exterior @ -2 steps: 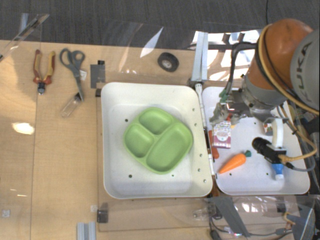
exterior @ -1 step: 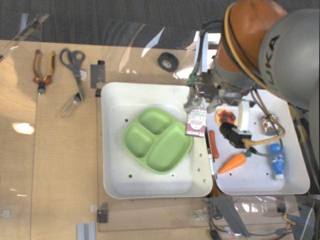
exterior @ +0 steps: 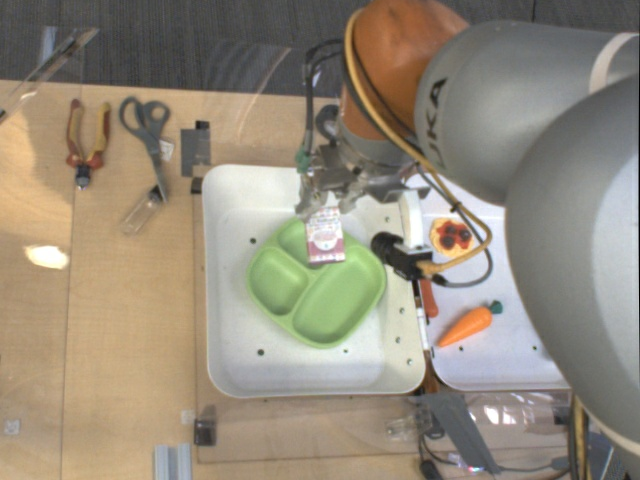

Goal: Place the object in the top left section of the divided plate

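A green divided plate (exterior: 318, 293) lies in the left white bin (exterior: 235, 353). A small pink and white carton (exterior: 325, 238) stands over the plate's upper section, at its far rim. My gripper (exterior: 324, 208) hangs directly above the carton, with its fingers closed on the carton's top end. The carton's lower end is at or just above the plate surface; I cannot tell whether it touches.
The right bin (exterior: 500, 368) holds an orange carrot (exterior: 464, 326), a round tart with dark berries (exterior: 452, 235) and a thin red stick (exterior: 427, 301) by the divider. Red-handled pliers (exterior: 83, 140) and grey scissors (exterior: 148, 138) lie on the bench at left.
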Controlling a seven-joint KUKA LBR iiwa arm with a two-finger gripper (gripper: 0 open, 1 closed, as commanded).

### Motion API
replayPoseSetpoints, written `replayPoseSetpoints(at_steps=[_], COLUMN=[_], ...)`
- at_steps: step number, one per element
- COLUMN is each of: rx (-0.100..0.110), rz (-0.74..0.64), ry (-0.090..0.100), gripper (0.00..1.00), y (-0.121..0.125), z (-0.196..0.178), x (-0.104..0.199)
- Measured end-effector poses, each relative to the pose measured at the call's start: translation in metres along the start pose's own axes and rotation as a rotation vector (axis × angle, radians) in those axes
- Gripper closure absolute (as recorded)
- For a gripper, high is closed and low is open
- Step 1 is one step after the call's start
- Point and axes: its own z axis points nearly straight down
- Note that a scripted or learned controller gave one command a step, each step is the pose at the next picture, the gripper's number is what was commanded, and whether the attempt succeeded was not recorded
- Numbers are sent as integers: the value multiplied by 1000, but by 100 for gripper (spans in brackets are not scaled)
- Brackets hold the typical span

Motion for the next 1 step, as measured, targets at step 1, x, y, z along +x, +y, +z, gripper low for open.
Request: replayPoseSetpoints(at_steps=[1], rx=[-7], rz=[137], ry=[2], gripper=[100], y=[-7], z=[117], x=[45])
